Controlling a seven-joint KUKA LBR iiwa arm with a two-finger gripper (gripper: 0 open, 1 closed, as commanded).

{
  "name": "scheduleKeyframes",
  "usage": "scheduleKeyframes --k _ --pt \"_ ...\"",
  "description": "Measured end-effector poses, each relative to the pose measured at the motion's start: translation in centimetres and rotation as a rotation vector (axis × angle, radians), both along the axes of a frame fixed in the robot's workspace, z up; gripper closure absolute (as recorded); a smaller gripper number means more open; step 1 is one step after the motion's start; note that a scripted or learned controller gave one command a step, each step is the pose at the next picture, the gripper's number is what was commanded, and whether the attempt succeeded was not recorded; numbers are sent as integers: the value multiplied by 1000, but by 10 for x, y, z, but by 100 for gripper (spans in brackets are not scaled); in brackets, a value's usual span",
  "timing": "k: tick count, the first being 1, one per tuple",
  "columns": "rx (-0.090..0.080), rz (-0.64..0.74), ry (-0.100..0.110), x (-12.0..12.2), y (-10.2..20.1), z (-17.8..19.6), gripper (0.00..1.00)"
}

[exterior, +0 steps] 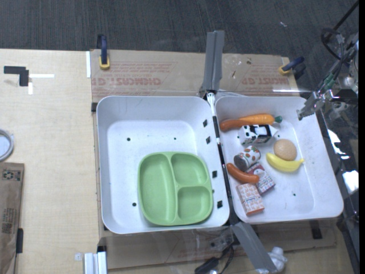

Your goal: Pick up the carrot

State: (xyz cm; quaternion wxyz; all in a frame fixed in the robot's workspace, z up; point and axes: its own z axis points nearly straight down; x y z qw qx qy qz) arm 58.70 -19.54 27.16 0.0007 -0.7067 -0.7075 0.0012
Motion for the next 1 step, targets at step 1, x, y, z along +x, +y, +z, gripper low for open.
scheduleKeyframes --k 1 --pt "-1 77 -2 68 12 -76 0"
